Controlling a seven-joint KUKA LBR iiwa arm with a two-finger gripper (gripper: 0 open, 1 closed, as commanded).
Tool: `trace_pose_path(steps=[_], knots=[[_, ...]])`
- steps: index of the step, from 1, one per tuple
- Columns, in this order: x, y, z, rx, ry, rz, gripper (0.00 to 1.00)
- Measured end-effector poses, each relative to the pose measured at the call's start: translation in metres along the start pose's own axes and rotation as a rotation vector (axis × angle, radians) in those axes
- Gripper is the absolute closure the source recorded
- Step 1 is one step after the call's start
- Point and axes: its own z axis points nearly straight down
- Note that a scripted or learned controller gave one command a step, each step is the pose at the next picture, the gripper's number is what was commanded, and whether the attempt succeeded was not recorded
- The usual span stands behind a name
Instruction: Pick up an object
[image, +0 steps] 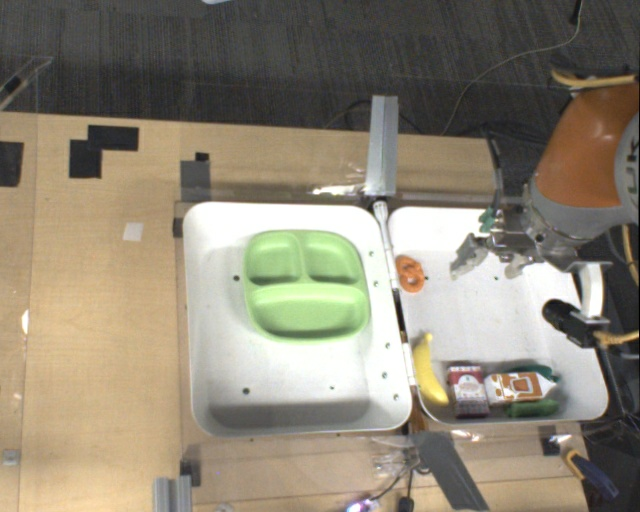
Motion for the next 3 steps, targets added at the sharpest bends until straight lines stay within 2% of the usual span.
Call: trace_pose_path(steps=[1,2,3], knots=[[0.001,-0.002,0.106,0.003,0.0,0.113,0.0],[-0.004,-0.067,0.133,-0.019,0.0,0.08,0.0],[0.008,-0.039,0.041,-0.001,-0.001,0.114,0.0]])
